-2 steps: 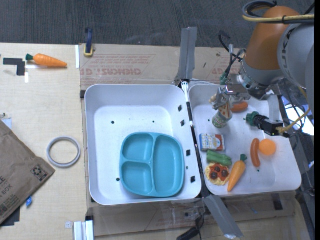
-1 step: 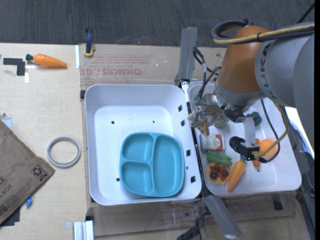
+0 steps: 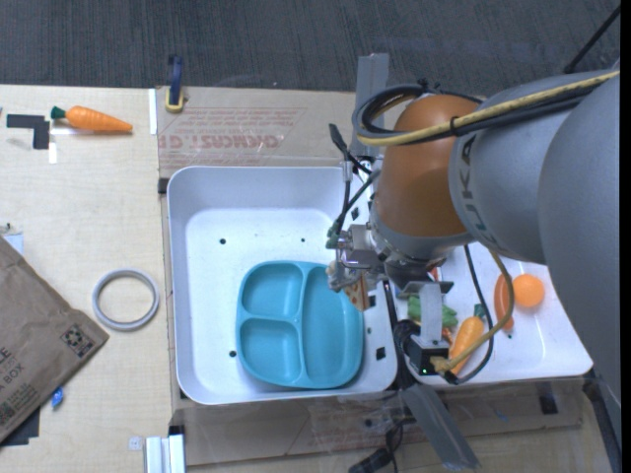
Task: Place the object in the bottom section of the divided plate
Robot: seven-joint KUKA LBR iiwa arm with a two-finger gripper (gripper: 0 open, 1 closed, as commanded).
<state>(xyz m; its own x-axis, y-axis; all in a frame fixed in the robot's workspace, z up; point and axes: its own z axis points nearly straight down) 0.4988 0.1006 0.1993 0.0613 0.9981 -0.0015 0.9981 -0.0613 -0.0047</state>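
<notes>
the blue divided plate point(image 3: 301, 325) lies in the left bin point(image 3: 197, 215), pushed toward that bin's near right corner, its right edge close to the wall shared with the right bin point(image 3: 567, 348). the bin floor behind and to the left of the plate is bare white, so there is open room on those sides, while the right side is crowded by the arm point(image 3: 513, 175). the arm reaches in from the right, its orange band bulking over the divide between the bins, and its wrist points down so that the gripper point(image 3: 347, 282) hangs over the plate's right edge, above the long section. something small and brownish sits at the fingertips, but whether the fingers are apart or clamped on it cannot be told from here. in the right bin, an orange ball point(image 3: 529, 291) lies near the far wall, and a carrot point(image 3: 465, 338) with green bits beside it lies just under the arm. another carrot point(image 3: 91, 119) rests on the bench far left, and a tape ring point(image 3: 125, 298) lies beside the left bin.
</notes>
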